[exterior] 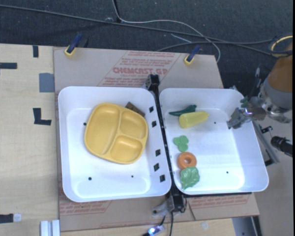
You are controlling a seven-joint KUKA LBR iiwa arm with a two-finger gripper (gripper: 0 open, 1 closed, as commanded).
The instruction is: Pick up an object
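Two shallow white bins sit side by side on the tabletop, the left bin (69, 146) and the right bin (246, 171). Seen from the overhead camera, the end effector (237, 118) hangs over the right bin's right edge, near its far right corner, and nothing is visible between its fingers; whether they are apart or together cannot be told at this size. A yellow corn cob (193, 119) lies in the far left part of that bin, well apart from the end effector and to its left. Its long axis runs roughly left to right, slightly tilted, with the rounded end toward the end effector. A dark green pepper (183, 110) touches its far side. Nearer the front edge lie a small green leaf (181, 142), an orange ring (187, 160) and a green lettuce piece (190, 177). The left bin carries a yellow divided plate (116, 132).
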